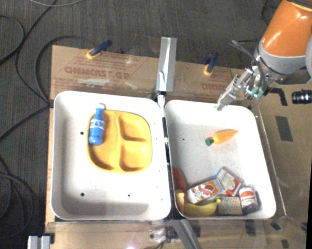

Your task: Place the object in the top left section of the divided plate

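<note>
**Inspector:** State the bottle's position.

**Clerk:** The blue bottle (97, 124) lies lengthwise along the left edge of the yellow plate (123, 141), over its upper left section, cap towards the far side. The plate sits in the left bin (64, 194).

**Inspector:** And the arm?

**Clerk:** The arm (290, 31) enters at upper right. The gripper (235, 93) hangs over the far rim of the right bin (266, 157), well apart from the bottle. Nothing is seen between its fingers; whether they stand apart or together cannot be told at this angle.

**Inspector:** Contents of the right bin?

**Clerk:** A carrot (222, 136) lies alone near the middle. Along the near wall, crowded together: a banana (199, 207), a red-and-white carton (203, 192), a second small carton (228, 181) and a can (248, 198).

**Inspector:** Anything behind the bins?

**Clerk:** Two clamps, one blue-handled (99, 49), one at (209, 64), on the board.
</note>
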Tool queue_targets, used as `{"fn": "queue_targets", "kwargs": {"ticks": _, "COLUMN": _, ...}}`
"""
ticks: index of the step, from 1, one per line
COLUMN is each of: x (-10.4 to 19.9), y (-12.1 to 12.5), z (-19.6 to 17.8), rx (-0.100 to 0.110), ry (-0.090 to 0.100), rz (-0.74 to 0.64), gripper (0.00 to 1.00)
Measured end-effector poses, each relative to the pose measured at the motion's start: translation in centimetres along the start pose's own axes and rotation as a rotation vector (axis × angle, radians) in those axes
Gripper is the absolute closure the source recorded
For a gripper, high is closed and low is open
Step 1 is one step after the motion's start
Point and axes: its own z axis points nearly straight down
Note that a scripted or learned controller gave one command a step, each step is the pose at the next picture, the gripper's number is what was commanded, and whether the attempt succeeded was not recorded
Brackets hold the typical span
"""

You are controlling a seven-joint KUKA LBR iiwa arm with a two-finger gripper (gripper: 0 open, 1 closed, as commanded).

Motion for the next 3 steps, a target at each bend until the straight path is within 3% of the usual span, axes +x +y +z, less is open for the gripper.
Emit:
{"fn": "queue_targets", "kwargs": {"ticks": 1, "x": 3.2, "y": 2.3, "z": 3.9, "rx": 0.000, "ry": 0.004, "rz": -0.101, "gripper": 1.00}}
{"fn": "queue_targets", "kwargs": {"ticks": 2, "x": -1.2, "y": -2.8, "z": 6.8, "rx": -0.002, "ry": 0.003, "rz": -0.049, "gripper": 1.00}}
{"fn": "queue_targets", "kwargs": {"ticks": 3, "x": -1.9, "y": -5.1, "z": 18.1, "rx": -0.004, "ry": 0.001, "rz": -0.222, "gripper": 1.00}}
